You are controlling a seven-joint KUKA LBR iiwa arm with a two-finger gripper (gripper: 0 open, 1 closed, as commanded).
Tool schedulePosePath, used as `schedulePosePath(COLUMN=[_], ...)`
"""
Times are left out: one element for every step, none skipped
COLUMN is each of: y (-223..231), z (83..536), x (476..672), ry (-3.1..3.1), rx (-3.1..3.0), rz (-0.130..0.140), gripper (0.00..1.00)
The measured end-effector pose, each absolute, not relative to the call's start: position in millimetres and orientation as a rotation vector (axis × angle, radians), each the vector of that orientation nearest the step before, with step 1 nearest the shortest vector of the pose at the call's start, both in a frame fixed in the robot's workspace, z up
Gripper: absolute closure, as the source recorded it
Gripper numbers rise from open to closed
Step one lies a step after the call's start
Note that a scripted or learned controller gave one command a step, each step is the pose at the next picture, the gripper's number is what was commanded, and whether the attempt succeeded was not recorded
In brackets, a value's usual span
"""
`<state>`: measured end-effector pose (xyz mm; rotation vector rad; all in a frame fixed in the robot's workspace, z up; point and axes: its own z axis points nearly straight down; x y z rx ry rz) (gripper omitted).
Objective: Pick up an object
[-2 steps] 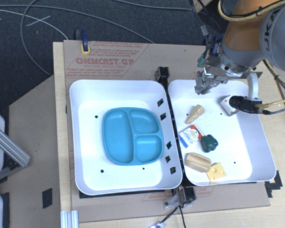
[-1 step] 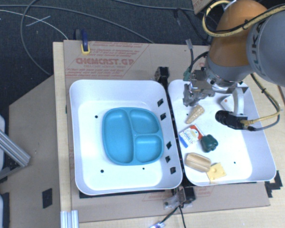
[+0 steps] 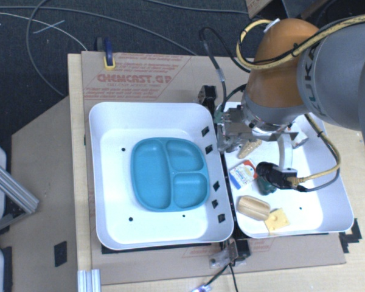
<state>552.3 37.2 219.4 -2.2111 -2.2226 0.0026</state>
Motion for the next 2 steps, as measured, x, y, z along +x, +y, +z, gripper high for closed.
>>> schedulePosePath(y=[70,91], z=[220,215], x=[522.9,504.8], ry=[-2.222,-2.220], rx=[-2.213,-2.215], rz=[0.002,0.004], gripper=[1.00,1.00])
